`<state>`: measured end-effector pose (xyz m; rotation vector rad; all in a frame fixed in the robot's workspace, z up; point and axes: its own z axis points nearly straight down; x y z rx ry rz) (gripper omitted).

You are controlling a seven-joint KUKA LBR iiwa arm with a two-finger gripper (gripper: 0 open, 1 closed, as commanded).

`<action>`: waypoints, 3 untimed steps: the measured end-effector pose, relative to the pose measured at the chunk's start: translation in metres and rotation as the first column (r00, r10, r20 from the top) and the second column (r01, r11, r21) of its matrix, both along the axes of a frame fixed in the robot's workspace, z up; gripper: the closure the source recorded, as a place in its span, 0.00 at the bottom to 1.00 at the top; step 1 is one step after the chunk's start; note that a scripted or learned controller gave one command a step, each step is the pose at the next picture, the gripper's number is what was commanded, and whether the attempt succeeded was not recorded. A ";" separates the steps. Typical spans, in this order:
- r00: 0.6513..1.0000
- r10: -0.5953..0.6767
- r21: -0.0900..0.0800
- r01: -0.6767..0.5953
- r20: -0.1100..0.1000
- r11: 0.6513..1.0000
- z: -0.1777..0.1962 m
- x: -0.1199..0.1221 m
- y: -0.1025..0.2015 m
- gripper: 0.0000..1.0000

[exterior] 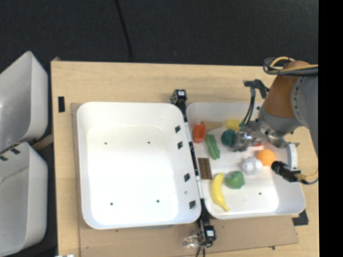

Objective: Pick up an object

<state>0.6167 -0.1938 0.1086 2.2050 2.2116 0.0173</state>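
I cannot tell whether the fingers are spread or pressed together; they sit low in the right bin, just beside a dark teal ball. That ball, round and smooth, lies between a yellow piece and a green pepper.
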 end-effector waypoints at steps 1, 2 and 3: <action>1.000 -0.006 -0.004 0.006 -0.005 1.000 0.180 -0.025 -0.022 1.00; 1.000 -0.004 0.005 0.004 -0.025 1.000 0.175 -0.103 -0.006 1.00; 1.000 -0.003 -0.001 0.003 -0.015 1.000 0.255 -0.125 -0.032 1.00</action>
